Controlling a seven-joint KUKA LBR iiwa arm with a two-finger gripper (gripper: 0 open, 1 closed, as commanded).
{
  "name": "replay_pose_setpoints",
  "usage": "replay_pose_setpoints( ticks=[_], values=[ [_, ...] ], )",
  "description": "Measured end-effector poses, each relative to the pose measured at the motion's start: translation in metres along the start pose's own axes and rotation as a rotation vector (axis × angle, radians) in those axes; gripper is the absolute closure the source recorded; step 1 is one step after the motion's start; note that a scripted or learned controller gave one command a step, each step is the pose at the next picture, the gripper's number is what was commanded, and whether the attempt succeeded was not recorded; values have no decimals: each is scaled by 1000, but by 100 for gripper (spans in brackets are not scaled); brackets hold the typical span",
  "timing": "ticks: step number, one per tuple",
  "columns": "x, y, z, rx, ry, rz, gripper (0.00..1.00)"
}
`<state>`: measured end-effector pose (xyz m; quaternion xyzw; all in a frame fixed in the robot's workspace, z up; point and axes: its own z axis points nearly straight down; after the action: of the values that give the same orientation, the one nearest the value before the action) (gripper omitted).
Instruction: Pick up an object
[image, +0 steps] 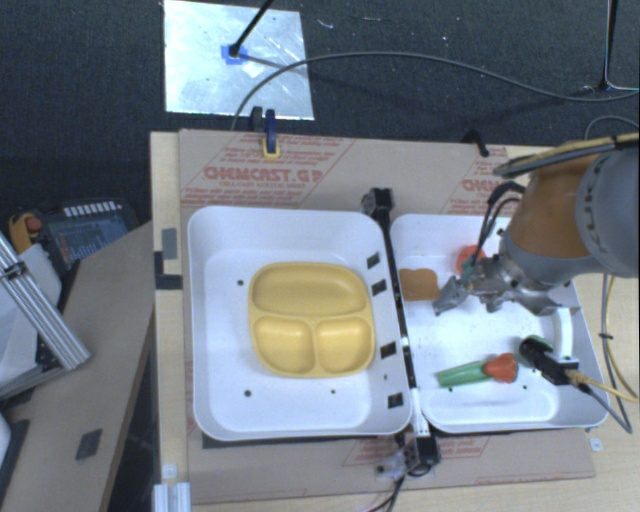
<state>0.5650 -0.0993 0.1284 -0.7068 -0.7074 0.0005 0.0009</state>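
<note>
One smooth yellow three-part tray fills the left bin; the gripper's grip state is unclear.

A divided tray lies in the left bin; a carrot lies in the right bin.

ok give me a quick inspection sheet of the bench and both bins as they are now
surface: two white bins, left bin and right bin, on a cardboard sheet
job's things: brown piece, carrot toy, orange item partly behind the arm, all in right bin
clutter: yellow divided tray in left bin
grippers: gripper low over right bin, near brown piece; jaws' state unclear
cables: black cable across floor
surroundings: foil sheet, dark floor
</note>
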Motion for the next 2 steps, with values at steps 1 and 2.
replay_pose_setpoints(
  ticks=[1,2],
  values=[
    [-1,1,-13,-4,-2,0,100],
    [-9,2,-73,-8,-2,0,100]
  ],
)
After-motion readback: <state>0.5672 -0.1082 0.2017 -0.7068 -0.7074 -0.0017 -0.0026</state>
